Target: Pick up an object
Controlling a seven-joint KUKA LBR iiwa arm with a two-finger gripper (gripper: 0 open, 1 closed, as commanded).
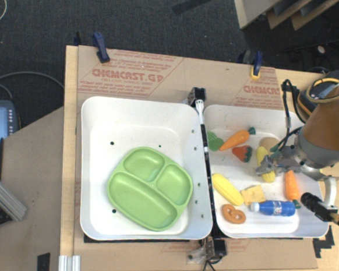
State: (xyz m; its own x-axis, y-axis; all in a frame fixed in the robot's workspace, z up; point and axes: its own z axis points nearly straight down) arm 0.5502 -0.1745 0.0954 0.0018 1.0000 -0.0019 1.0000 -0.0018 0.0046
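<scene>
Gripper: I see the gripper (270, 164) down low in the right bin (308, 231), near its middle right, arm coming in from the right; I cannot tell its state, because the wrist and clutter mask the tip.

Nearest thing: a small yellow piece (268, 176) lies just under the tip, touching it or nearly so; I cannot say which.

Likely target: I judge the yellow piece is the object I am going for, since it sits directly below the tool.

Direction: from the tip it lies straight down and a shade toward the bin's near edge.

Axis: too small and too hidden for me to read a long axis.

Neighbours: an orange carrot (292, 185) lies just to the right, long axis running front to back; a red piece (242, 153) and a larger carrot (235, 139) lie to the left; a corn cob (228, 189), a cheese wedge (252, 194) and a blue-labelled bottle (275, 208) lie nearer the front.

Left bin: the left bin (92, 155) holds a green divided plate (149, 187), well apart from the tool.

Risk: I judge the crowding could make me catch the carrot instead.
</scene>
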